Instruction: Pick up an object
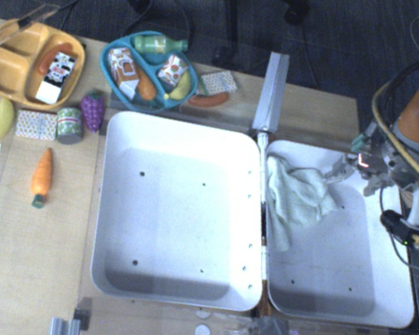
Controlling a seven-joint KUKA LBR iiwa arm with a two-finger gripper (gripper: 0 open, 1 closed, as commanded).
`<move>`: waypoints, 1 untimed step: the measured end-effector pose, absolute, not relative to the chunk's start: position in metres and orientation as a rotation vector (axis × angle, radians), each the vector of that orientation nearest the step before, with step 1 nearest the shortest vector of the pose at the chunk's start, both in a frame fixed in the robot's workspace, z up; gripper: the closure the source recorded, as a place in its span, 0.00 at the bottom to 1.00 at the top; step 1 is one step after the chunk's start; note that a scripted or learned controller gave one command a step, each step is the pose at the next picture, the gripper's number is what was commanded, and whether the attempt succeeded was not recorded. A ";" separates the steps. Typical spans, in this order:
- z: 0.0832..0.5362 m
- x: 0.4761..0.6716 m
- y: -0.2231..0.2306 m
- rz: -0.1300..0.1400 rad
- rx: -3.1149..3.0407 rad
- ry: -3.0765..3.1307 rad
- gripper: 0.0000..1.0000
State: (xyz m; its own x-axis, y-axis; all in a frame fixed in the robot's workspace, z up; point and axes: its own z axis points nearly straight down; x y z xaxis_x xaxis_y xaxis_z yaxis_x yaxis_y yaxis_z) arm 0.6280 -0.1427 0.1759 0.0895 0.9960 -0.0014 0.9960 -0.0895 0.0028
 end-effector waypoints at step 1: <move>0.159 0.614 -0.125 0.001 2.136 2.302 0.00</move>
State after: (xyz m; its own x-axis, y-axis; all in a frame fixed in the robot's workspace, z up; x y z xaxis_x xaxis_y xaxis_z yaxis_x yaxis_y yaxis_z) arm 0.6139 -0.1254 0.1592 -0.0750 0.9972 -0.0006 0.9972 0.0750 0.0011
